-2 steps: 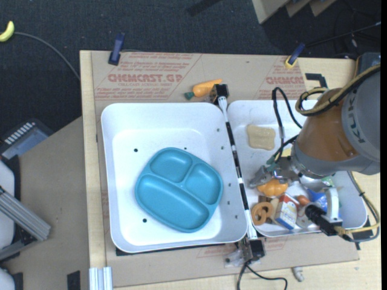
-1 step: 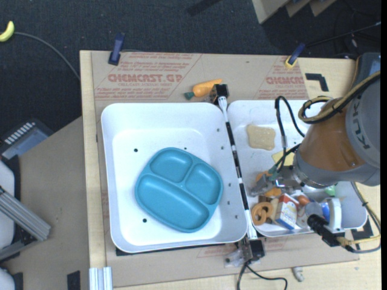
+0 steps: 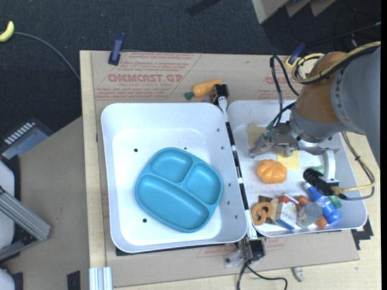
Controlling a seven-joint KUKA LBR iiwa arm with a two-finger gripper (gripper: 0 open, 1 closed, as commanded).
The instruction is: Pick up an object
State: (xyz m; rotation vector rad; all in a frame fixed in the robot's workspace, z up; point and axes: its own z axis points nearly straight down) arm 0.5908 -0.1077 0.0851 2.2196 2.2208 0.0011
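- Brown board (image 3: 151, 71) carries both bins; dark carpet (image 3: 91, 11) behind at twelve o'clock.
- Gripper (image 3: 268, 145) above the right bin (image 3: 242, 110); finger state cannot be told.

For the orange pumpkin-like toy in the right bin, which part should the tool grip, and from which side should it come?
Grip the pumpkin across its round middle, coming straight down from above. It looks squat and rounded, sits alone on bare bin floor, and has free space on its left and near sides. The tool hangs just behind it, so probably only a short move is needed. The yellow piece lies close on the right; avoid that side.
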